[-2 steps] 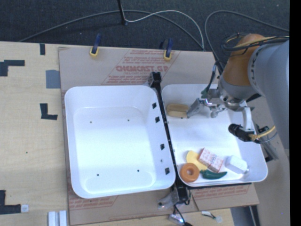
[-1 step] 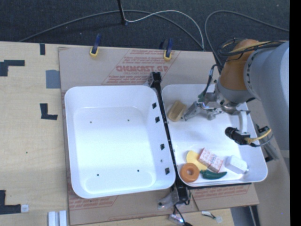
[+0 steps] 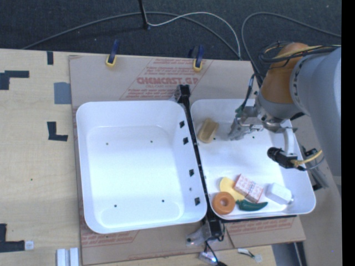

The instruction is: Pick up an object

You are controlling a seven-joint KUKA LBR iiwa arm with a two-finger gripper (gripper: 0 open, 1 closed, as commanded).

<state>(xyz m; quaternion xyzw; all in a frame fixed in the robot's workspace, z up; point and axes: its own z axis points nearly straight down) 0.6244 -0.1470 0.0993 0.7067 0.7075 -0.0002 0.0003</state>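
1. Hand [image 3: 239, 127]: upper centre of the right bin, right-centre of frame, hanging low over the bin floor. Can't tell whether it is spread or pressed together; too small and blurred at this angle. Nothing seen gripped in it.
2. Arm [image 3: 310, 87]: enters from right edge of frame, orange band at upper right, wrist angled down-left. Judged: posture suits a descent toward the upper part of the right bin.
3. Nearest item: tan sponge-like block [image 3: 208, 130], just left of the hand, close to the bin divider. Apart from the hand, not touching. Judged: the likeliest pick target given proximity.
4. Right bin [image 3: 288, 209] contents, lower part, well apart from hand: orange ring [image 3: 224, 203], yellow piece [image 3: 229, 185], red-and-white packet [image 3: 249, 188], green pepper-shaped item [image 3: 252, 205], white block [image 3: 278, 193]. All clustered tight, some touching. Judged: crowding makes a clean single-item pick harder there than at the lone tan block.
5. Left bin [image 3: 133, 115]: centre-left of frame, white floor w/ small dark marks.
6. Surface [image 3: 33, 165]: both bins sit side by side on printed cardboard, clamped at upper edge. Judged: clamps keep the base from shifting during picks.
7. Task status: judged not yet done.
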